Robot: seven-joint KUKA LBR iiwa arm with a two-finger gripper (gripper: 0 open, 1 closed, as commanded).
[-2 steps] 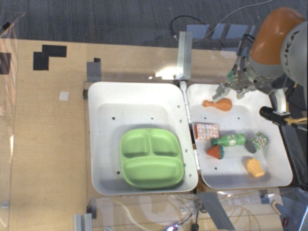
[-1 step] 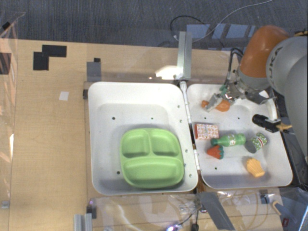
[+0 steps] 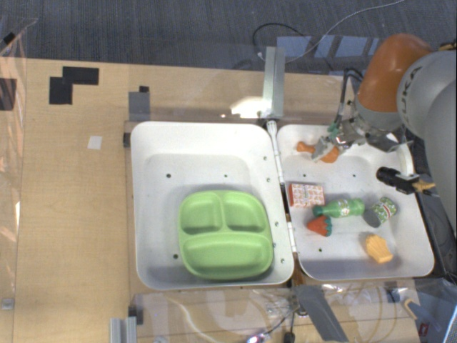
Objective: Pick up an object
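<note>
1. We see the gripper [image 3: 334, 143] low over the upper part of the right bin [image 3: 410, 263], at an orange carrot [image 3: 323, 152].
2. We cannot tell whether it grasps the carrot.
3. A green tray [image 3: 225, 234] lies in the left bin [image 3: 153, 191].

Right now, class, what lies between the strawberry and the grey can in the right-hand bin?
In the camera view, a green bottle lies on its side between the strawberry and the grey can.
</note>
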